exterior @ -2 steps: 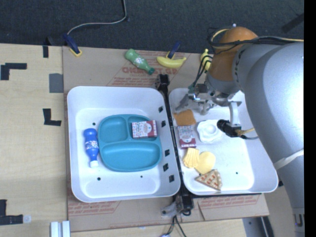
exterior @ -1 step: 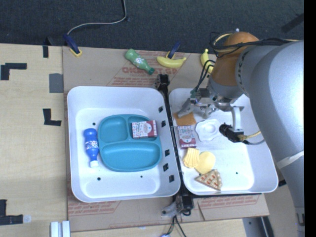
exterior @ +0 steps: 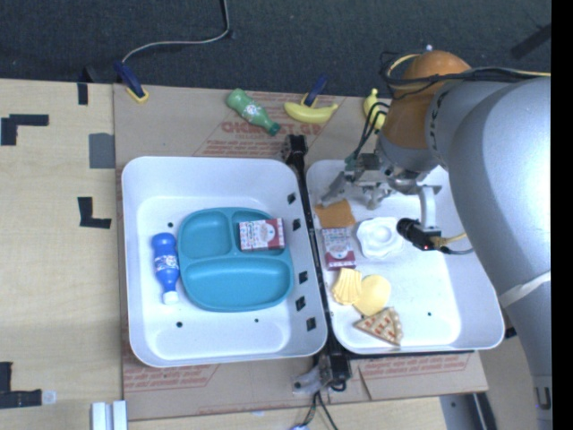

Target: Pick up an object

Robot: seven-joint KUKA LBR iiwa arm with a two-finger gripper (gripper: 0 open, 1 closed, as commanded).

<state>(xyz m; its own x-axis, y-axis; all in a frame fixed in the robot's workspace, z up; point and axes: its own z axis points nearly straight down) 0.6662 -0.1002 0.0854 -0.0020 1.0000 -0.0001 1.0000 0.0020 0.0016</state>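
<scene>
Tool [exterior: 358, 184] over brown tile [exterior: 335, 213] — tile skewed.

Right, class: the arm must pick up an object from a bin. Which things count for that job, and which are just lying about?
For the job:
gripper
toast slice
fried egg
waffle wedge
crisps
red packet
blue bottle
small carton

Lying about:
green bottle
banana
black cable
</scene>
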